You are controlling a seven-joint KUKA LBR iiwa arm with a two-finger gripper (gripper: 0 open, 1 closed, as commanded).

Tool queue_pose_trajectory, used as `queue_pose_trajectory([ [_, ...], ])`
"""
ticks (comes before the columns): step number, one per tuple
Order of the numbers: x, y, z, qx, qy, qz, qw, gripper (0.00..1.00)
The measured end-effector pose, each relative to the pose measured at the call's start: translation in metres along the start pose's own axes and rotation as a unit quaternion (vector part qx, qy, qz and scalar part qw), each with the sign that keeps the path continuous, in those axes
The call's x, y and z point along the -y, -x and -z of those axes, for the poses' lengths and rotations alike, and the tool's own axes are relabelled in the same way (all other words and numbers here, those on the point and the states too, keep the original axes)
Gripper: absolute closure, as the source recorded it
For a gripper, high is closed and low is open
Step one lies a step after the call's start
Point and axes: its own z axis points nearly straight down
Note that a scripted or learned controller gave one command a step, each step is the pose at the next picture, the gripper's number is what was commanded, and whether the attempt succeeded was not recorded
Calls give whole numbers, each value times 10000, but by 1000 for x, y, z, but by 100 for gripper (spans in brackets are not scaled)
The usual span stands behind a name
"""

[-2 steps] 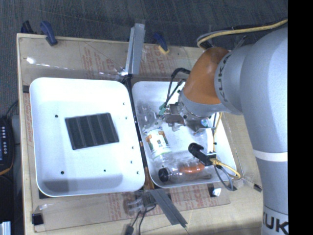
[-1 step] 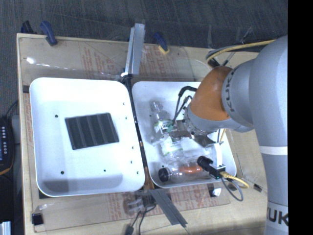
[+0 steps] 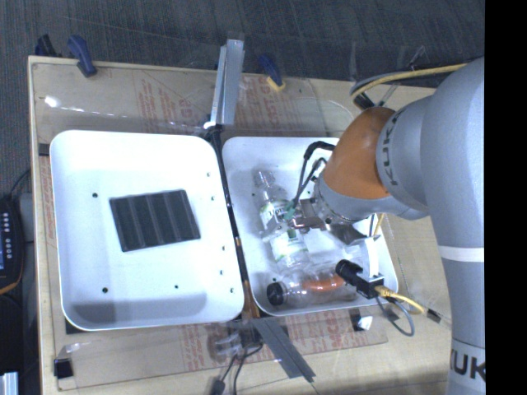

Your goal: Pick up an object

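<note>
Over the right bin (image 3: pixel 247 220), the pincer (image 3: pixel 298 219) reaches among clear plastic bottles (image 3: pixel 276 212); its grip cannot be told. A bottle with orange contents (image 3: pixel 317 288) lies just below.

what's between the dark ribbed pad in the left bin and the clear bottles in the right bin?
In the camera view: bare white floor of the left bin, then the two bins' touching rims. Past them, right bin floor up to the clear bottles. Nothing loose beside the dark ribbed pad.

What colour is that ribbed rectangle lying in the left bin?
Dark grey, almost black, with lengthwise ridges. The ribbed rectangle shows clearly in the camera view, against the white left bin.
</note>
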Motion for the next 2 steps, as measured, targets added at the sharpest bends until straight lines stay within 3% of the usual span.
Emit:
queue_pose_trajectory([
  [1,15,-2,26,13,83,-878,9961,100],
  [2,-35,-4,104,-1,7,-248,9997,100],
])
